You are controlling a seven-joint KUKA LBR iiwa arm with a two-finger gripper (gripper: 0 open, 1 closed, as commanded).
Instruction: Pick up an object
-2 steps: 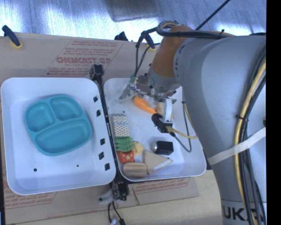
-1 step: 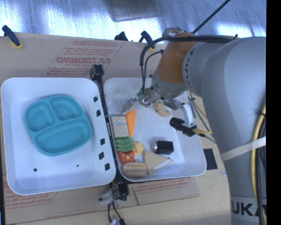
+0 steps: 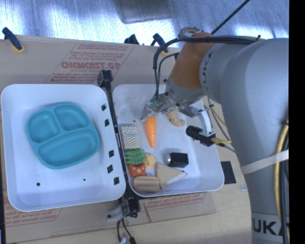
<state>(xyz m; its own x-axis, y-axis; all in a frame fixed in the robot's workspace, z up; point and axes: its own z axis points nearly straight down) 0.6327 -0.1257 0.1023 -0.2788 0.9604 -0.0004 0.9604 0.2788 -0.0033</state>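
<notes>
My gripper [image 3: 153, 107] hangs low over the back of the right bin [image 3: 209, 173], under the arm's orange band. An orange toy carrot [image 3: 151, 131] lies lengthwise just in front of it, its thick end right at the gripper's tip. Whether the gripper touches the carrot is not clear from this angle. A beige, peanut-like piece [image 3: 175, 118] sits just right of the carrot's top.
In the right bin there are also a black block [image 3: 178, 159], a patterned cracker [image 3: 129, 134], a green piece [image 3: 133, 155], a red piece [image 3: 137, 170], a bread roll [image 3: 146, 184] and a pale wedge [image 3: 169, 176]. The left bin [image 3: 15, 187] holds a blue divided plate [image 3: 63, 134].
</notes>
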